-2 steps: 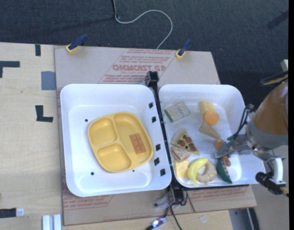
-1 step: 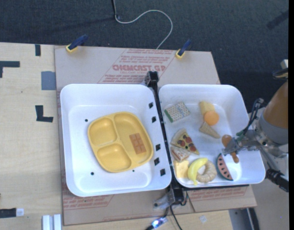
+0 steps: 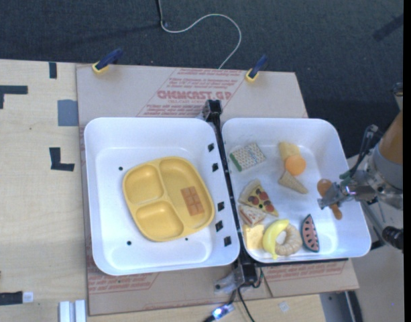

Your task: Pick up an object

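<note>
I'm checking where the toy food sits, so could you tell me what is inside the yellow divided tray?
A brown waffle piece lies in the right compartment of the yellow divided tray; the other two compartments show bare yellow. Whatever lies under the tray is covered.

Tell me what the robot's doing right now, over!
End effector low over right bin, at orange toy. Nothing seen lifted. Watermelon slice and banana nearby, not blocking.

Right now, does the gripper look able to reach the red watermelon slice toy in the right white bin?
Probably yes. The gripper sits over the right white bin, near its right wall, and the red watermelon slice toy lies close below it in the picture, uncovered, with bare bin floor between them. Only the yellow banana toy lies beside it.
</note>
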`<state>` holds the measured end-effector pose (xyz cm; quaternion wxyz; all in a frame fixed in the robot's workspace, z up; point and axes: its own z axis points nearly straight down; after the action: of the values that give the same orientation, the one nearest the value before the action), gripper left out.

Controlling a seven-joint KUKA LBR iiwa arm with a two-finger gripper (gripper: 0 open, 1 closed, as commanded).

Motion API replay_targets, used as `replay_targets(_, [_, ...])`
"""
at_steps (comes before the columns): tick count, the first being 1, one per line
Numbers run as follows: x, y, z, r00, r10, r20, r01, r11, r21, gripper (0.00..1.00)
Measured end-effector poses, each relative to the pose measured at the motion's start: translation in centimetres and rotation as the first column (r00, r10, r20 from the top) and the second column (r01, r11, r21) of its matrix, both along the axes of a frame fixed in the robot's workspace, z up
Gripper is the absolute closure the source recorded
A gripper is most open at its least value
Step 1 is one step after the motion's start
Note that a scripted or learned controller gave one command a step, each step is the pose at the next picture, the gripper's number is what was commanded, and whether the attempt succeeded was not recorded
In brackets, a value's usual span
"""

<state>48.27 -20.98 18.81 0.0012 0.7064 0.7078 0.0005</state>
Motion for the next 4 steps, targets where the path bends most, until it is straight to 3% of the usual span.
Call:
replay_targets(1, [0.1, 0.1, 3.8, 1.0, 0.0, -0.001, 0.0, 1.0, 0.0, 1.0])
replay_targets(3, [7.4, 8.9, 4.9, 1.0, 0.005, -0.002, -0.005, 1.0, 0.002, 1.0])
replay_targets(4, [9.5, 13.4, 3.9, 1.0, 0.004, -0.004, -0.004, 1.0, 0.001, 1.0])
